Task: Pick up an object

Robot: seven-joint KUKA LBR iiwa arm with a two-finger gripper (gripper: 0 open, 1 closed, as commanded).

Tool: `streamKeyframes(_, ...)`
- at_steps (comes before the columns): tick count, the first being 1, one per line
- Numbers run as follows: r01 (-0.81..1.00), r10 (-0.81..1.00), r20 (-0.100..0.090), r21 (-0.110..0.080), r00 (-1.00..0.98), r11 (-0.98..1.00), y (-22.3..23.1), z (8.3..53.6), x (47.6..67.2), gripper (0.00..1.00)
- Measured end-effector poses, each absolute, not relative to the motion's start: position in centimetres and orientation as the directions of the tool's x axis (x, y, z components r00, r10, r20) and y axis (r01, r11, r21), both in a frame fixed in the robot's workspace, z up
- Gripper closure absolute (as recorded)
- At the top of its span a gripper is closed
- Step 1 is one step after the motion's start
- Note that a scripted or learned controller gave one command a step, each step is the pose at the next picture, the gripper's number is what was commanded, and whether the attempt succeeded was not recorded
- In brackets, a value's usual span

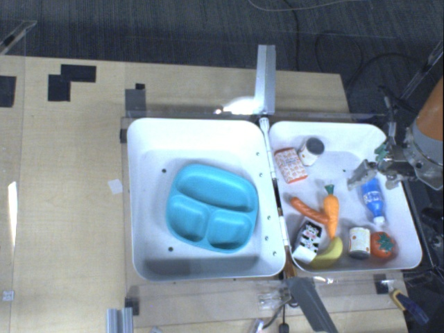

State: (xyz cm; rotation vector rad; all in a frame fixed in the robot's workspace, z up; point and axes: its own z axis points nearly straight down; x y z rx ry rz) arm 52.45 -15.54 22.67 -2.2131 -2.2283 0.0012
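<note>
Down front in the right bin [347, 134] we've got a banana [329, 253], a small can [359, 242] and a tomato [382, 245]. Our pincer [378, 169] hovers over the blue bottle [373, 200] by the bin's right side; can't tell if it's open. Left bin [149, 158] holds a blue divided tray [211, 207].

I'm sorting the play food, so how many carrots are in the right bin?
2. One carrot stands nearly upright in the middle of the right bin, green top upward. The other carrot lies slanted just left of it, their lower ends meeting above the banana. More could hide underneath.
</note>
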Motion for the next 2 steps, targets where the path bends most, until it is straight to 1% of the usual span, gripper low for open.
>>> streamKeyframes(1, 1.0, 1.0, -0.002, 0.012, 0.027, -0.027, -14.9, 8.8, 49.2, 0.0)
streamKeyframes(2, 0.946, 0.946, -0.007, 0.015, -0.323, 0.323, -18.1, 8.9, 49.4, 0.0)
